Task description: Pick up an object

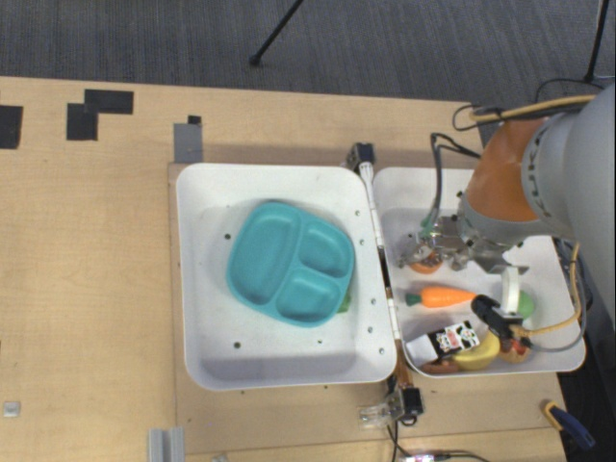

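above right bin (pixel 404 195) — end effector (pixel 433 250)

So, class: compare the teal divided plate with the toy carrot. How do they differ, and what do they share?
The teal divided plate is broad, flat and teal; the toy carrot is slim, tapered and orange with a green end. The plate sits in the left bin; the carrot lies in the right bin among other toys. Both lie flat.
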